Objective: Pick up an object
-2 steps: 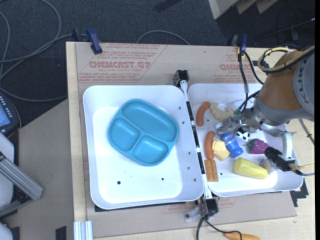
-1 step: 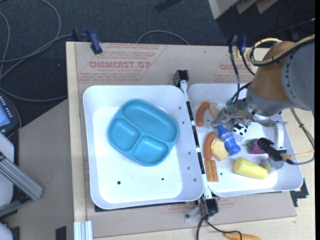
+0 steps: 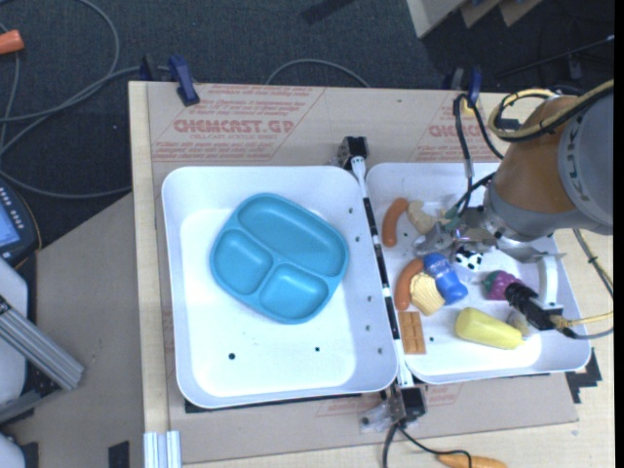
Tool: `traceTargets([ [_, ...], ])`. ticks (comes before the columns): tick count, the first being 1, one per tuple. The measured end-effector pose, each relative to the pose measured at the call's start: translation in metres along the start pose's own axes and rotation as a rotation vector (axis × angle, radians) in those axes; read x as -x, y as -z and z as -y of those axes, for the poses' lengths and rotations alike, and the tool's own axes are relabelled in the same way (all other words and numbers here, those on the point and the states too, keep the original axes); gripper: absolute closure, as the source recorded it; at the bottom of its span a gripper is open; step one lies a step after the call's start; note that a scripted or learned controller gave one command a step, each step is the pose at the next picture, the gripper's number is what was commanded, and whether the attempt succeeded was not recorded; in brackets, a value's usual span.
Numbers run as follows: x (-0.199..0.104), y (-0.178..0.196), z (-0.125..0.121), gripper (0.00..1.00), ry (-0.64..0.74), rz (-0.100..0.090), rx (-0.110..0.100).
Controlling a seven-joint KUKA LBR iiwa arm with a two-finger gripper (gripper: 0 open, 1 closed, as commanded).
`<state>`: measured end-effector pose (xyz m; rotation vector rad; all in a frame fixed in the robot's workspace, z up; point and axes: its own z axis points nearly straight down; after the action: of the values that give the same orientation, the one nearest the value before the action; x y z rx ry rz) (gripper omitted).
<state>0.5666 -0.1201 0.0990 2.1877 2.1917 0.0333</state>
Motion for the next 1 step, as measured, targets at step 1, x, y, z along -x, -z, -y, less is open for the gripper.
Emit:
traceTargets([
  [1,-0.0197,0.0005,0.0076,0.0,-0.002,0.006,-0.002],
])
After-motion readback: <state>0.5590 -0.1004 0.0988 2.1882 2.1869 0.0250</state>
